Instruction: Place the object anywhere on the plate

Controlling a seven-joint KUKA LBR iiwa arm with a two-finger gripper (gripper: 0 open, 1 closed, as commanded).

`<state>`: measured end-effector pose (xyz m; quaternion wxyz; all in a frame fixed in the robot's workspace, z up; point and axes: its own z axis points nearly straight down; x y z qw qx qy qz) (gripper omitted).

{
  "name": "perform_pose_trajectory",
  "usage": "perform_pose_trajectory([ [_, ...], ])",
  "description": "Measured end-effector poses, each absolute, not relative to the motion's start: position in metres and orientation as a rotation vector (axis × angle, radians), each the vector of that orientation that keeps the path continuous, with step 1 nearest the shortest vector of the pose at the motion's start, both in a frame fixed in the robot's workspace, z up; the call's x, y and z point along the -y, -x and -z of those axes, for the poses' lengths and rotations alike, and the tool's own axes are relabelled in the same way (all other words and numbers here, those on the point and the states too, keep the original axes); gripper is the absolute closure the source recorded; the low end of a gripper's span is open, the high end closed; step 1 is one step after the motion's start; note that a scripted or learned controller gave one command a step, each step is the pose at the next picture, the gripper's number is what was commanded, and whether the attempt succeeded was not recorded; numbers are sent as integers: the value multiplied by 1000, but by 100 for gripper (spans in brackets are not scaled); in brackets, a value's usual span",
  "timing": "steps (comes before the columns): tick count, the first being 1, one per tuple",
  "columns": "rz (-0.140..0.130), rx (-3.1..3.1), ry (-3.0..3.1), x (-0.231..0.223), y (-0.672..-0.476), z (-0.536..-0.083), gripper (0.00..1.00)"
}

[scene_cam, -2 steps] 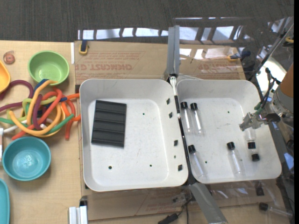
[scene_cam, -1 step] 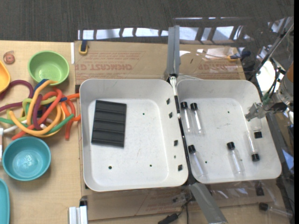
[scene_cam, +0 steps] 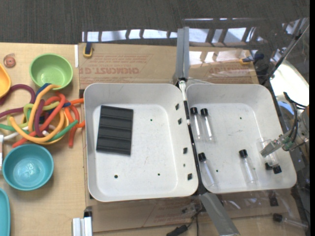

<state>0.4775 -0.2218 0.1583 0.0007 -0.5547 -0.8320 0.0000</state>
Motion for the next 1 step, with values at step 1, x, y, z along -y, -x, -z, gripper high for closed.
perform_pose_trajectory([
  [1, 1, 2588, 1788, 222, -585, -208, 100],
])
